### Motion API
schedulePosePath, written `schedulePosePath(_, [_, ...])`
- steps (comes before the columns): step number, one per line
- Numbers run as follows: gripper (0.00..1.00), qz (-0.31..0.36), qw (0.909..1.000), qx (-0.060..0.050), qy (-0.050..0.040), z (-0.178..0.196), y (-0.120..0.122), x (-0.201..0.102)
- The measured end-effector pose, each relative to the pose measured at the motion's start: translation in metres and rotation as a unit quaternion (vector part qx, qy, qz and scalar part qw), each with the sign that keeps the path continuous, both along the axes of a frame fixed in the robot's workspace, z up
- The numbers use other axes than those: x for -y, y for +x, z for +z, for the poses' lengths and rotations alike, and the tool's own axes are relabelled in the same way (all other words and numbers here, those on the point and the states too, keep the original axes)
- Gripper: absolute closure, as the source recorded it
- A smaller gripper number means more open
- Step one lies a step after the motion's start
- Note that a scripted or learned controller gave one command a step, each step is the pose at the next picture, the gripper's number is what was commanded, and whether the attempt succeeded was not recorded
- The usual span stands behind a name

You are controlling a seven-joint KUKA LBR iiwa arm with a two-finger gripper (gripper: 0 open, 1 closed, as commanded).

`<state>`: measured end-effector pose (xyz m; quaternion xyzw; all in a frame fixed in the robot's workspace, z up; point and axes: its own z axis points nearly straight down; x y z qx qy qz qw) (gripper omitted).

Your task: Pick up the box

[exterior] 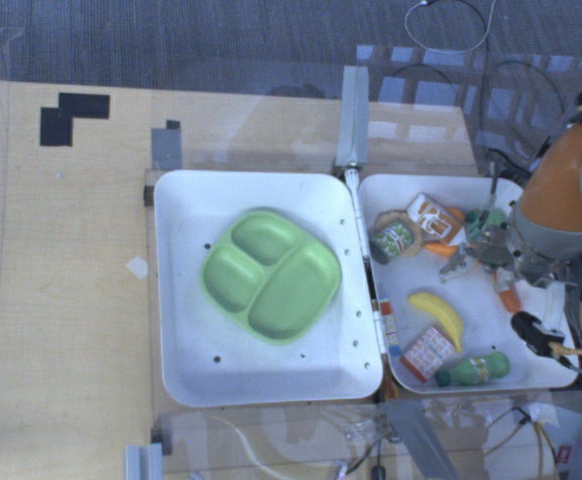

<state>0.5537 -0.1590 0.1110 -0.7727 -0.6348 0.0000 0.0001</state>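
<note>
An orange and white box [434, 217] lies tilted at the back of the right bin [491, 190]. A second, small red patterned box [428, 352] lies near that bin's front edge. My gripper [468, 249] reaches in from the right and hangs low just right of the orange and white box, over an orange carrot-like piece [440, 250]. The grey wrist and orange band [571, 183] cover the bin's right side. Nothing is visibly held.
The right bin also holds a round dark tin [395, 238], a banana [440, 314] and a green bottle [474, 370] beside the red box. A green divided plate [271, 274] sits in the left bin [186, 368]. Cables trail at the right edge.
</note>
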Motion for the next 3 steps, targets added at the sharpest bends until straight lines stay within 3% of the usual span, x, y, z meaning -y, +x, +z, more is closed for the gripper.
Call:
schedulePosePath(1, [0.0, -0.087, 0.9962, 0.001, 0.0003, 0.01, -0.066, -0.024])
schedulePosePath(2, [0.0, -0.017, 0.9999, 0.001, 0.0003, -0.018, -0.066, 0.015])
schedulePosePath(3, [0.0, -0.063, 0.998, 0.001, 0.0, 0.009, -0.066, 0.008])
